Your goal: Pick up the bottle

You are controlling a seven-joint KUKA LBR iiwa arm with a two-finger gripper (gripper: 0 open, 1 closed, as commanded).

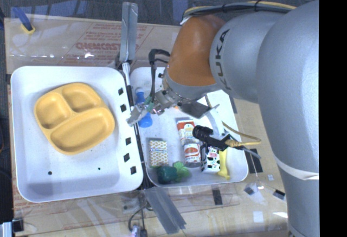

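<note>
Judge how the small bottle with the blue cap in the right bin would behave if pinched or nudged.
The small clear bottle with the blue cap looks round-bodied, so it would likely roll or squirt sideways under a poor pinch. Its clear, thin-looking plastic suggests it is light and slippery. It lies against the right white bin's left wall, leaving little space on that side for the pincer.

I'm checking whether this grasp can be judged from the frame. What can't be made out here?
- Pincer fingers: blurred and tiny in the camera view; grip unclear.
- Bottle: just a blue cap and a clear sliver, under the pincer.
- Right bin: back part hidden by the arm.
- Small box: label too small to read.
</note>
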